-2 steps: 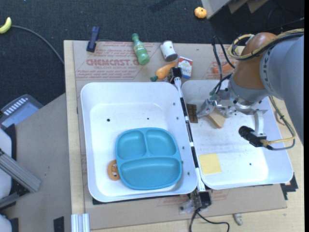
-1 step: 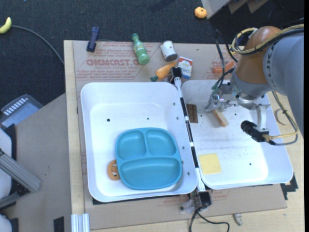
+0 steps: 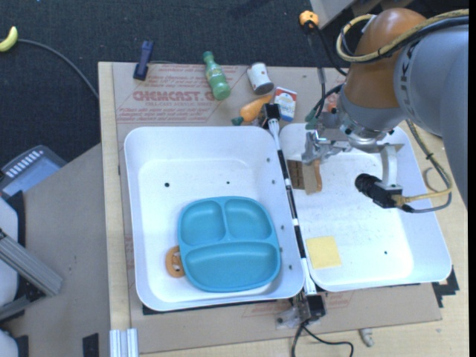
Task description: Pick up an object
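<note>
While the arm hangs over the right bin: step in hand: the end effector (image 3: pixel 316 155) sits low at the bin's far-left corner, right above a brown block (image 3: pixel 306 175) by the dividing wall.
End effector state: I cannot tell from where I stand whether it is spread or pinching; the wrist hides that.
Task's thing: the brown block looks the likeliest target, lying just beside the wall between the bins; nothing is visibly held.
Doing it well: I'd judge the wall crowds the block, so the approach should come straight down, centred, with one side clear of the rim; lift slowly and check that the block rises.
Other candidate: one yellow square (image 3: pixel 323 252) lies flat near the right bin's (image 3: pixel 387 274) near-left corner, well apart from the block.
Left bin (image 3: pixel 149 199): one blue divided plate (image 3: pixel 227 242), one small orange piece (image 3: pixel 175 262) tucked at its left edge.
Bins: two.
Surface beyond the bins: one green bottle (image 3: pixel 216 76), one small can (image 3: pixel 259 77).
</note>
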